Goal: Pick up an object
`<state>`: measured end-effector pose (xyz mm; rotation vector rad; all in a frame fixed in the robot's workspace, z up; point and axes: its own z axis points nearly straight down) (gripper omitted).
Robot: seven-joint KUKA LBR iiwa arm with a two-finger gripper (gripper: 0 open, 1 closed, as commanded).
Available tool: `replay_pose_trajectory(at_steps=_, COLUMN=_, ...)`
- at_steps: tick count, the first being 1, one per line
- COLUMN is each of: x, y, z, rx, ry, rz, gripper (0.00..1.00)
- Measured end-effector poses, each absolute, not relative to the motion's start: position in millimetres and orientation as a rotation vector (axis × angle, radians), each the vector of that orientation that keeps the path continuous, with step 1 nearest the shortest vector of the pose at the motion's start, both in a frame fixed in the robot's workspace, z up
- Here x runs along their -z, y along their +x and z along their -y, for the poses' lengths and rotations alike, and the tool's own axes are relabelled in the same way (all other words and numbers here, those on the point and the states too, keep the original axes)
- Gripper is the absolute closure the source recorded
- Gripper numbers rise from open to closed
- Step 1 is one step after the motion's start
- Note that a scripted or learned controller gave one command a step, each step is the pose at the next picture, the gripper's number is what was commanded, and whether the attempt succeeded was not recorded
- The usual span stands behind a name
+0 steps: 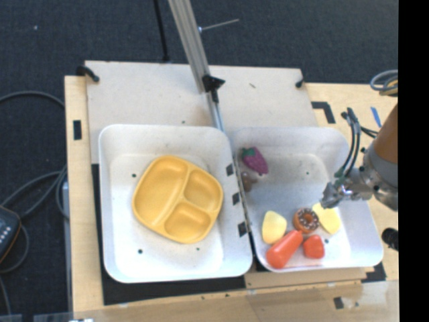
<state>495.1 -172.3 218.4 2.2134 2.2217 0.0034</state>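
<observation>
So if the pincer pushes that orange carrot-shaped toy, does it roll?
Probably: the orange carrot-shaped toy looks rounded and tapered, so it may roll in a curve. It touches a pale yellow toy and red piece, which could block it.

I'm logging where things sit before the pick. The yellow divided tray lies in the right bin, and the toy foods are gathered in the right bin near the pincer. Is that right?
Not quite. The camera view shows the yellow divided tray lying in the left bin, alone. The toy foods are indeed gathered in the right bin, near the pincer.
</observation>
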Motion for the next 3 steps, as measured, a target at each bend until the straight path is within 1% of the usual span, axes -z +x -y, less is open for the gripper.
replay_pose_trajectory(at_steps=1, x=-225, y=512.7, z=113, rx=-0.006, ry=2.211, rz=-2.229, gripper=1.0)
replay_pose_trajectory(at_steps=2, x=-237, y=519.1, z=65, rx=-0.005, ry=2.211, rz=-2.229, gripper=1.0)
replay_pose_trajectory(at_steps=3, x=-244, y=523.1, z=7, rx=-0.005, ry=2.211, rz=-2.231, gripper=1.0)
